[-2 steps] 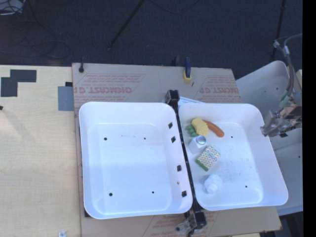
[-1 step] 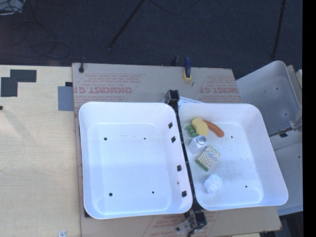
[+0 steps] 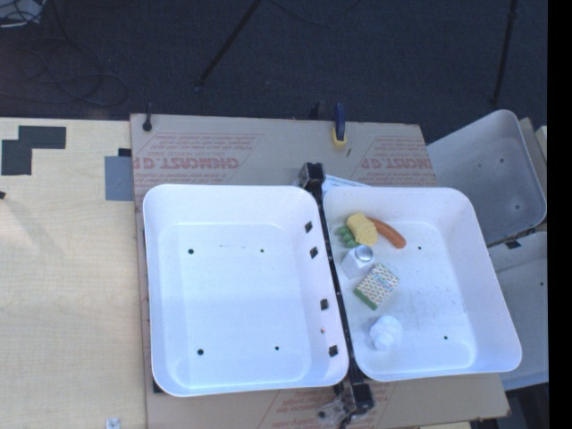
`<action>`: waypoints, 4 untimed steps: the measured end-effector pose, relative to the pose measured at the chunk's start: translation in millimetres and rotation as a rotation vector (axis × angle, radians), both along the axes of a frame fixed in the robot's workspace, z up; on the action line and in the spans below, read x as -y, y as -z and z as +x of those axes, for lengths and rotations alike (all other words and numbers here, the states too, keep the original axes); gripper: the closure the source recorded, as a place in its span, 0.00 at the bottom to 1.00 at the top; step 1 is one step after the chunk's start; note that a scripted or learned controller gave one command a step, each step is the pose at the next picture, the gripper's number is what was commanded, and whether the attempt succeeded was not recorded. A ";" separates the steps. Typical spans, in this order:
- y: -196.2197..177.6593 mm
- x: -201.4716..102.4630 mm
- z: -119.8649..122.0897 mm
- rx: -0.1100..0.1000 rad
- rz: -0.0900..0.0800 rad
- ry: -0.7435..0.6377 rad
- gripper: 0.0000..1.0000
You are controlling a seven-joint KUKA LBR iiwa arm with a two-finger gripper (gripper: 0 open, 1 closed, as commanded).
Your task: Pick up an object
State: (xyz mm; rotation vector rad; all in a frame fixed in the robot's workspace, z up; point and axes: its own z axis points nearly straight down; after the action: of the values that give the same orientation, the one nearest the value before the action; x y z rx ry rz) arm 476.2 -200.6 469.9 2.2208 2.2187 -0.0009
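At the bottom edge of the frame, a black clamp (image 3: 356, 402) sits at the place where the two bins meet. Both bins lie on a brown cardboard sheet (image 3: 223, 155) with red print, and this sheet lies on a pale wooden bench (image 3: 63, 311).

The left bin (image 3: 165, 329) is white, with small dark holes in its floor. The right bin (image 3: 456, 329) touches it along a row of black clips. All the objects lie in the left half of the right bin, near this shared wall. Lowest in the frame is a white crumpled object (image 3: 386, 332). Above it is a small green and yellow box (image 3: 376, 285), turned at an angle. Then comes a small shiny cup (image 3: 362, 256). Higher still, a yellow toy corn (image 3: 362, 230) lies between a green piece (image 3: 343, 236) and an orange toy carrot (image 3: 391, 234).

At the far edge of the cardboard stands a blue and yellow clamp (image 3: 339, 125). Dark grey patches (image 3: 36, 146) mark the bench at the upper left. A grey metal plate (image 3: 496, 172) lies at the right. Behind all this, the dark floor (image 3: 268, 43) carries thin cables.

The state of the claw I cannot tell.
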 end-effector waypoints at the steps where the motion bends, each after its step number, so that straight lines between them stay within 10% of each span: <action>1: 115.1 -63.9 -1.0 -0.016 0.008 -0.006 1.00; 2: 105.7 6.7 -0.9 -0.003 -0.001 0.004 1.00; 3: 130.9 -41.5 -0.2 -0.007 0.005 -0.005 1.00; 4: 109.8 2.9 -0.3 -0.001 0.001 0.001 1.00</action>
State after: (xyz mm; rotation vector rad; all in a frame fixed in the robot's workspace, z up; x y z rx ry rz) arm 475.9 -203.5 360.1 2.2225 2.2190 -0.0019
